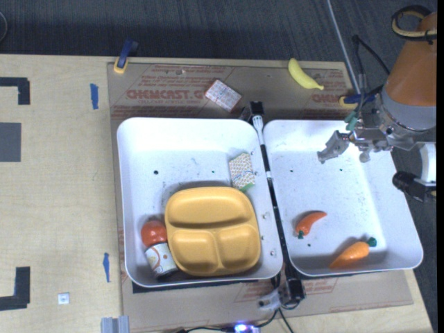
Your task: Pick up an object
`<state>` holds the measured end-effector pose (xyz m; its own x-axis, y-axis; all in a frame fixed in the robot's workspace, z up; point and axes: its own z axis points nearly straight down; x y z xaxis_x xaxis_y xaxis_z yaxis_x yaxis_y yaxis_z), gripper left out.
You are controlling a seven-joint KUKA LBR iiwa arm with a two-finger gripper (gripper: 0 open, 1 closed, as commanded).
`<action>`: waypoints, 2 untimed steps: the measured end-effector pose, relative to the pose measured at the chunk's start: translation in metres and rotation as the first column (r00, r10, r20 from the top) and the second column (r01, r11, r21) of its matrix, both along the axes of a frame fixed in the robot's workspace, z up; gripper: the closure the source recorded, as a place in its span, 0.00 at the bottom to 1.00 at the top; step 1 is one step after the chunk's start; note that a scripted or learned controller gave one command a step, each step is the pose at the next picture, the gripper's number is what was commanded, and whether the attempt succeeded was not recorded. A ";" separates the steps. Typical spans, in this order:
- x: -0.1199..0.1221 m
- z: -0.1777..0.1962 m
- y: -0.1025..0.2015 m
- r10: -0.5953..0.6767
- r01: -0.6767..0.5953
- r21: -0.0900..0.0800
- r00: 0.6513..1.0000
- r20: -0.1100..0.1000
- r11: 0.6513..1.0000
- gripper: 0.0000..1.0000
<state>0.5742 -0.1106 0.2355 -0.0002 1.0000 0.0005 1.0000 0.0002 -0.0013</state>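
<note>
My gripper (345, 149) hangs over the back part of the right bin (388, 186), fingers spread open with nothing between them. A small red-orange chili pepper (309, 222) lies in the right bin's front middle, well below the gripper. An orange toy carrot (352, 252) with a green tip rests near that bin's front edge. In the left bin (139, 158) a yellow compartment tray (211, 229) lies upside down, with a red and white toy (156, 245) at its left and a patterned packet (242, 170) behind it.
A yellow banana (304, 74) and a small checked packet (222, 94) lie on the cardboard behind the bins. A black divider strip (267, 179) runs between the bins. A blue and yellow clamp (125, 54) sits at the cardboard's back left corner.
</note>
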 end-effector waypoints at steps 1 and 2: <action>0.007 -0.082 0.000 -0.001 0.001 0.000 1.000 -0.001 1.000 0.00; 0.007 -0.150 0.018 0.000 0.000 -0.001 1.000 0.005 1.000 0.00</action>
